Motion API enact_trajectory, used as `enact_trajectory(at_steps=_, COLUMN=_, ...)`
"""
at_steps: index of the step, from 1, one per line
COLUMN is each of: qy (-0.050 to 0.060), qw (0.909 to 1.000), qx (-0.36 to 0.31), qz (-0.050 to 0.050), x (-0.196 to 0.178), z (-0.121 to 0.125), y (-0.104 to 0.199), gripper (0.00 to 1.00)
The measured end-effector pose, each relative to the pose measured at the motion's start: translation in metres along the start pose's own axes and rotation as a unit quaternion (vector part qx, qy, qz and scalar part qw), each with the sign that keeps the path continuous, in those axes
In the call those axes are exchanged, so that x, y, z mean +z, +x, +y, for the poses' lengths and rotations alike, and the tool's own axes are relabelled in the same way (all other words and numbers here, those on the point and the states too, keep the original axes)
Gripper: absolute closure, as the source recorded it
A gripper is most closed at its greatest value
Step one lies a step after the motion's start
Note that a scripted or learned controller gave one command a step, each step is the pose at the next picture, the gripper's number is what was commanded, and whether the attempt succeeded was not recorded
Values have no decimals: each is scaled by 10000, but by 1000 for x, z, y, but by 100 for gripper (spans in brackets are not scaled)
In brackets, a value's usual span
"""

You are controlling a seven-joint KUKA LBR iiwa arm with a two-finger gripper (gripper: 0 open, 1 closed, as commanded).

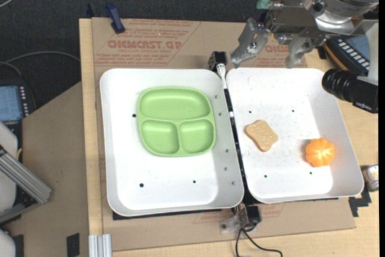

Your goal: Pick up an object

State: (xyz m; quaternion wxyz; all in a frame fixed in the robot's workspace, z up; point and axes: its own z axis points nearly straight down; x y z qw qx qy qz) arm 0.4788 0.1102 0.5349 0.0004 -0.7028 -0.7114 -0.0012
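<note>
End effector [271, 50] open, fingers apart

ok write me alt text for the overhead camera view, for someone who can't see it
A grey robot arm's two-finger gripper, open and holding nothing, hangs above the far edge of the right shallow white bin, which holds a tan bread-shaped toy slice and a small orange fruit. The left white bin holds a light green divided plastic plate.

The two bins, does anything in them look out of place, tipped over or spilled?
Nothing stands out. The green divided plate lies flat in the left bin; the toast slice and the orange lie apart in the right bin.
</note>
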Motion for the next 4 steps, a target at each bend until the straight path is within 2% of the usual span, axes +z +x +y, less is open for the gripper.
enact_trajectory(at_steps=1, qy=87, qw=9999, qx=54, qz=-30, x=137, z=0, y=13, gripper=0)
enact_trajectory(at_steps=2, qy=-12, qw=10000, qx=64, qz=-6, x=118, z=2, y=12, gripper=100)
enact_trajectory(at_steps=3, qy=-46, qw=10000, qx=83, qz=-5, x=40, z=0, y=-30, gripper=100)
enact_trajectory(at_steps=4, qy=48, qw=10000, qx=61, qz=-18, x=110, z=0, y=-18, gripper=100)
